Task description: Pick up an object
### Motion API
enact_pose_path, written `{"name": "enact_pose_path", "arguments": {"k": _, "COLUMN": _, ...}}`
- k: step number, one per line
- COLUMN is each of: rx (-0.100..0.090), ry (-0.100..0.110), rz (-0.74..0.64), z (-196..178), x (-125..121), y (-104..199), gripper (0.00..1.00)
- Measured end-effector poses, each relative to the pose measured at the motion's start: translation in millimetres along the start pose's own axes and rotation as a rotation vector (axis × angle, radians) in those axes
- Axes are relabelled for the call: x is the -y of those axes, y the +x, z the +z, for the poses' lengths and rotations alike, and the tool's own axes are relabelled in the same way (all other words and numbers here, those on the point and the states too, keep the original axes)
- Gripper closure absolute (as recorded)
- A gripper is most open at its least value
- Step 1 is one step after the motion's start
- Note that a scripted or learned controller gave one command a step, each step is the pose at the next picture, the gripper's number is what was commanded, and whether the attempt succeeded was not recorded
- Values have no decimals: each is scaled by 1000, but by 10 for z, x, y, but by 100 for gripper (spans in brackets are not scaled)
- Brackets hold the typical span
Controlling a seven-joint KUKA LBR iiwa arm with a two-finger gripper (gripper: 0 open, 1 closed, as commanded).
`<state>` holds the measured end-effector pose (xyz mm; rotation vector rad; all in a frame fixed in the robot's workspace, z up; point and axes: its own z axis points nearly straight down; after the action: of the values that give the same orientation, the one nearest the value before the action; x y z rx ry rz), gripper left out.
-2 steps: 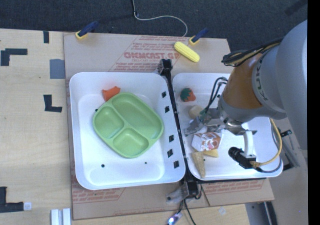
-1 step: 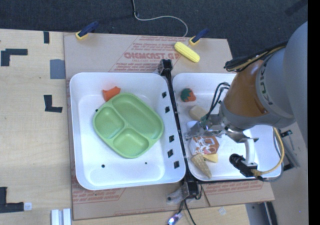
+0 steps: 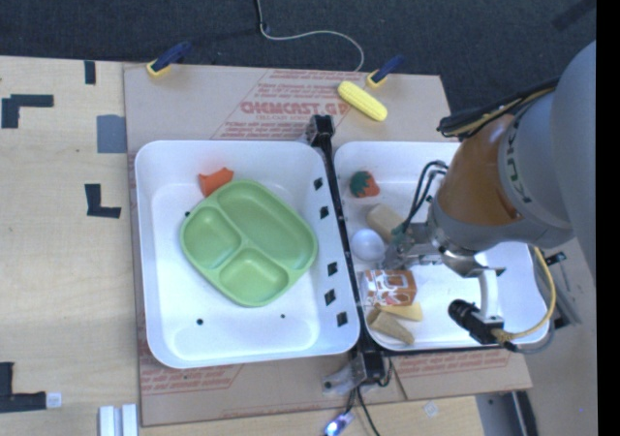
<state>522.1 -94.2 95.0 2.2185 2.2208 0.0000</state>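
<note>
My gripper (image 3: pixel 405 252) is down in the right bin (image 3: pixel 504 323), among the small objects at its left side. Close by it lie a white ball (image 3: pixel 367 244), a tan block (image 3: pixel 382 220), a red and white packet (image 3: pixel 388 286) and pale wedge-shaped pieces (image 3: pixel 393 326). A small red and green item (image 3: pixel 363 183) sits at the bin's far left corner. The arm's body hides the fingers, and nothing is seen held between them.
The left bin (image 3: pixel 160 231) holds a green divided tray (image 3: pixel 249 241) and an orange piece (image 3: pixel 216 179). A yellow corn cob (image 3: pixel 362 101) lies on the cardboard behind the bins. Blue and yellow clamps (image 3: pixel 169 58) hold the cardboard. A black camera unit (image 3: pixel 475 320) hangs off the wrist.
</note>
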Motion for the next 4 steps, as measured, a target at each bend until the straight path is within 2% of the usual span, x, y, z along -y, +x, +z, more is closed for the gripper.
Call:
{"name": "enact_pose_path", "arguments": {"k": 1, "rx": 0, "ry": 1, "rz": 0, "z": 6, "x": 2, "y": -1, "gripper": 0}}
{"name": "enact_pose_path", "arguments": {"k": 2, "rx": -1, "ry": 3, "rz": 0, "z": -89, "x": 5, "y": 3, "gripper": 100}}
{"name": "enact_pose_path", "arguments": {"k": 3, "rx": -5, "ry": -8, "rz": -11, "z": -939, "x": -523, "y": 851, "gripper": 100}}
{"name": "enact_pose_path", "arguments": {"k": 4, "rx": -2, "ry": -6, "rz": 1, "z": -1993, "x": 204, "y": 708, "gripper": 100}}
